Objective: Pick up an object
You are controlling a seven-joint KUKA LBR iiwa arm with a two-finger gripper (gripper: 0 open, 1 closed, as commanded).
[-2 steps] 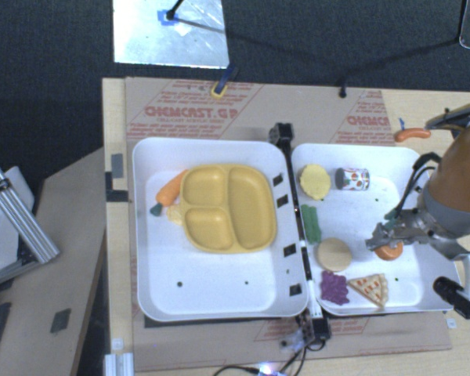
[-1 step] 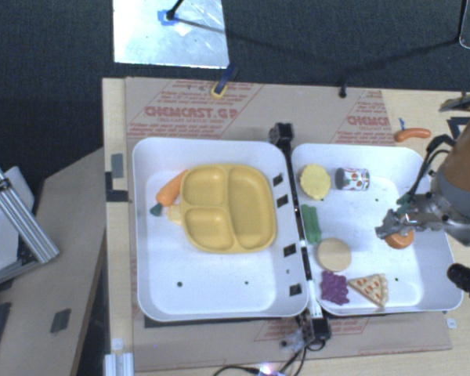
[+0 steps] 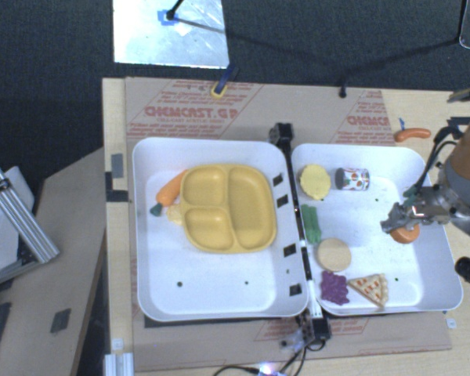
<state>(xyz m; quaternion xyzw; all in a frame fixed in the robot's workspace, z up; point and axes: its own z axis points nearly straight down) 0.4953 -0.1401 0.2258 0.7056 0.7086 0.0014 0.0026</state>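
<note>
My gripper [image 3: 399,222] hangs low over the right side of the right bin [image 3: 376,276], directly above a small orange-red object [image 3: 406,236] that peeks out under it. Whether that object is between the fingers is hidden. Other items lie in the same bin: a yellow round piece [image 3: 315,181], a small can [image 3: 351,179], a green piece [image 3: 311,224], a tan disc [image 3: 334,254], purple grapes [image 3: 334,287] and a pizza slice [image 3: 368,288].
The left bin [image 3: 219,292] holds a yellow divided plate [image 3: 224,207] with a carrot [image 3: 170,188] at its left edge. A black divider [image 3: 293,210] runs between the bins. An orange sausage-shaped item [image 3: 412,135] lies on the bench beyond the right bin.
</note>
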